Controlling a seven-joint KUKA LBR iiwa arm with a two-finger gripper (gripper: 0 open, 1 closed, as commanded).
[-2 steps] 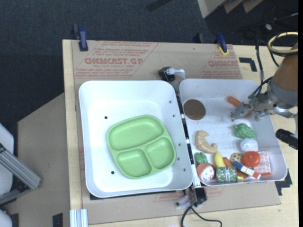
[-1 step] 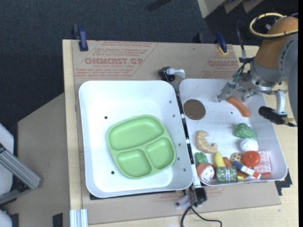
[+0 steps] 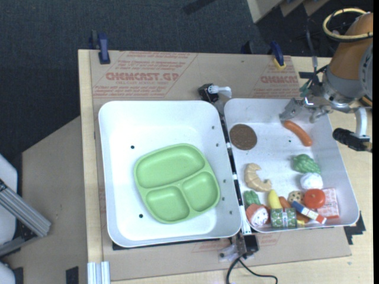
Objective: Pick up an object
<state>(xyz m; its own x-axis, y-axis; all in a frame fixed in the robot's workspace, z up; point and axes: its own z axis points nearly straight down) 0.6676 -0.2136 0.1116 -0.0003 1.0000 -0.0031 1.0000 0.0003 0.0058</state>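
Observation:
My gripper [image 3: 304, 112] hangs over the far right part of the right bin [image 3: 266, 114], its two fingers spread open with nothing between them. Just below it an orange sausage-shaped toy [image 3: 297, 132] lies slanted on the bin floor. A brown round disc [image 3: 243, 136] rests at the bin's far left, and a tan croissant [image 3: 256, 177] lies nearer the front. A green leafy toy [image 3: 305, 163], a white ball [image 3: 310, 180] and a red tomato [image 3: 314, 197] sit on the right side.
The front of the right bin holds a crowded pile: a yellow piece [image 3: 273, 199], a green can [image 3: 283, 218], a red-and-white round toy [image 3: 258, 216] and a pink packet [image 3: 331, 201]. The left bin [image 3: 118, 129] holds a green divided plate [image 3: 176, 182].

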